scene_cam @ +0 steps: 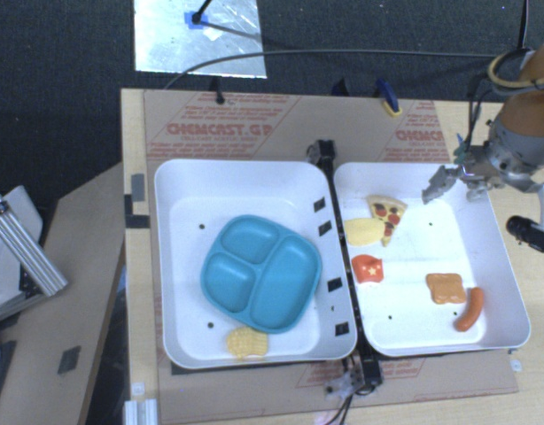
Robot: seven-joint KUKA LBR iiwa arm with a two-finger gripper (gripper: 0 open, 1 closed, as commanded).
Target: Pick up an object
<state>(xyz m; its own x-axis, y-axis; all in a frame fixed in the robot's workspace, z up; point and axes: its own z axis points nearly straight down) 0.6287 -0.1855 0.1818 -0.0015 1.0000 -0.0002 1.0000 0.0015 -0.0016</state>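
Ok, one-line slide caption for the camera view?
Arm's gripper hovers over right bin of toy food; blue tray sits in left bin.

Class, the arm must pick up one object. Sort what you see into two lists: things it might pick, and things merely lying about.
Might pick: pizza slice, yellow piece, red piece, toast, sausage, corn.

Lying about: blue tray, foil sheet, clamps.

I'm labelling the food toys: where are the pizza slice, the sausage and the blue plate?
pizza slice (387, 212): camera view, its middle.
sausage (468, 309): camera view, mid-length.
blue plate (300, 297): camera view, its right rim.
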